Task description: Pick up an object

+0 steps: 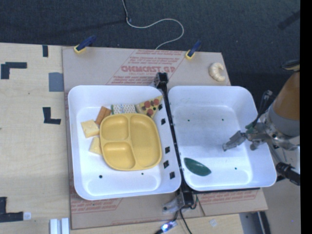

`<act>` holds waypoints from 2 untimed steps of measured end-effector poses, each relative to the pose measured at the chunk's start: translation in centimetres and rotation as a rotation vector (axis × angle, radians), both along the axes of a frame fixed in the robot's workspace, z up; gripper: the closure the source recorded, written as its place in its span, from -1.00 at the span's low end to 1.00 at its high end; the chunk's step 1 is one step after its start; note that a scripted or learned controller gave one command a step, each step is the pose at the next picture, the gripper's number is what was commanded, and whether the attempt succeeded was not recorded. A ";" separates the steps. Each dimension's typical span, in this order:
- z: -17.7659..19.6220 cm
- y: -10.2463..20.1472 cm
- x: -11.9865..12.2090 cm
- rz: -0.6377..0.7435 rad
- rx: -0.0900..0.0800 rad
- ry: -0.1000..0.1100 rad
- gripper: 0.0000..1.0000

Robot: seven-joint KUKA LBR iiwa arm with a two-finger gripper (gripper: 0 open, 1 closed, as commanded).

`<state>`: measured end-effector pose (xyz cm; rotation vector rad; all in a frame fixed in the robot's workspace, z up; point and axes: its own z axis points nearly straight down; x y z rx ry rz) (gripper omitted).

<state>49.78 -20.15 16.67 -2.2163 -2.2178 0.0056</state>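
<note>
My gripper (242,143) hangs over the right side of the right bin (214,101), open, with nothing between its fingers. One finger (232,142) points left toward the bin's middle. A dark green flat piece (197,167) lies on the floor of that bin near its front left corner, well to the left of and below the gripper. The left bin (122,184) holds a yellow divided plate (130,141). Two pale yellow blocks (90,128), an orange-brown block (102,114) and a toy pizza slice (150,105) lie around the plate.
A cream ring-shaped object (218,71) sits on the cardboard behind the right bin. Blue and yellow clamps (84,44) (193,48) hold the cardboard's back edge. A white cable (156,26) loops behind them. A black divider (168,130) runs between the bins.
</note>
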 end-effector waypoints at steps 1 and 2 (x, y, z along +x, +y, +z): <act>-6.3 0.6 0.3 0.001 0.000 0.000 -1.00; -8.3 0.6 0.3 0.001 -0.003 -0.005 -1.00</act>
